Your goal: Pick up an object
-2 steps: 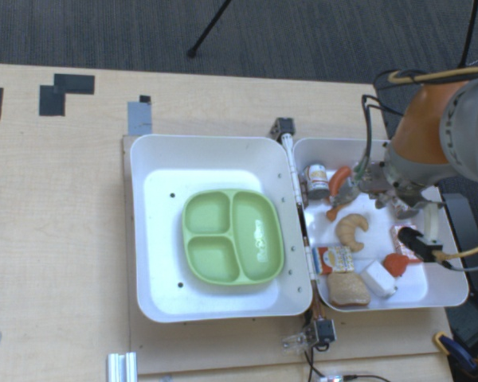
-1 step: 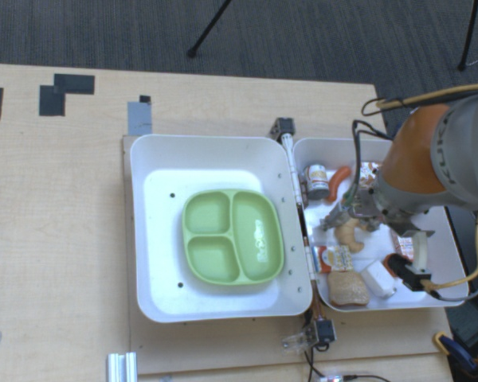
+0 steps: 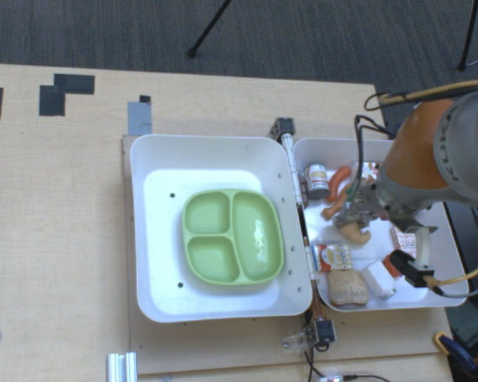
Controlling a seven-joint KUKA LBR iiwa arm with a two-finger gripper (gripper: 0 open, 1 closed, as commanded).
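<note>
The right bin (image 3: 454,281) holds several small things. A small can (image 3: 317,180) stands at its far left, with an orange curved piece (image 3: 338,191) beside it. My gripper (image 3: 355,213) reaches down into the middle of this bin, right over a tan lump (image 3: 353,231). Whether it touches the lump I cannot tell. Nearer the front lie a red and white packet (image 3: 334,257), a tan speckled block (image 3: 349,287) and a white block (image 3: 379,278). A red and white wrapper (image 3: 405,242) lies under the wrist.
The left bin (image 3: 155,213) holds a light green divided plate (image 3: 233,236). A metal divider rail (image 3: 297,205) runs between the bins. The arm's grey and orange wrist (image 3: 430,150) covers the right bin's far right part.
</note>
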